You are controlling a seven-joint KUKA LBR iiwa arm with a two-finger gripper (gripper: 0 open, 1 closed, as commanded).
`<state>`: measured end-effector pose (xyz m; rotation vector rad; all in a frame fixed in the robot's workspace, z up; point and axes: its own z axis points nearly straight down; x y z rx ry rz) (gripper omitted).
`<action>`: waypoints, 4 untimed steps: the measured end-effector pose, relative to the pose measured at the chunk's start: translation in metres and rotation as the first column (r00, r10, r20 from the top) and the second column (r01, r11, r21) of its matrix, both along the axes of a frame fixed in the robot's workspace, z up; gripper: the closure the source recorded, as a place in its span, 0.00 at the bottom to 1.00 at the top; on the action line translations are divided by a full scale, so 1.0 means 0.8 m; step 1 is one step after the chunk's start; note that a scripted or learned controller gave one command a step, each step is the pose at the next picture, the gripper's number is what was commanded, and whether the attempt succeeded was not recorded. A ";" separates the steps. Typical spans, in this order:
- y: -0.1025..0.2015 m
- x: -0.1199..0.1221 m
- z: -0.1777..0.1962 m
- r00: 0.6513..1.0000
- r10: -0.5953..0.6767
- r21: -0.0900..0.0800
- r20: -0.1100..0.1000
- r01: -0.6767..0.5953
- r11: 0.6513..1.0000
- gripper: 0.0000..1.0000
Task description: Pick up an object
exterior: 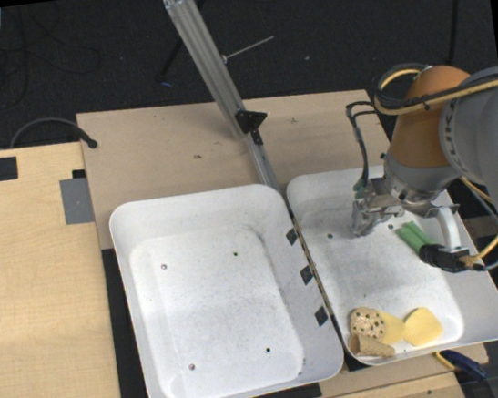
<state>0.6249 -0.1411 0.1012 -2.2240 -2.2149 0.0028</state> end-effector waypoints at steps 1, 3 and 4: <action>-0.011 -0.002 0.062 1.000 0.003 -0.002 0.006 -0.003 1.000 1.00; -0.002 -0.002 0.174 1.000 0.005 -0.001 0.005 -0.005 1.000 1.00; 0.063 -0.029 0.183 1.000 0.008 0.002 0.000 -0.008 1.000 1.00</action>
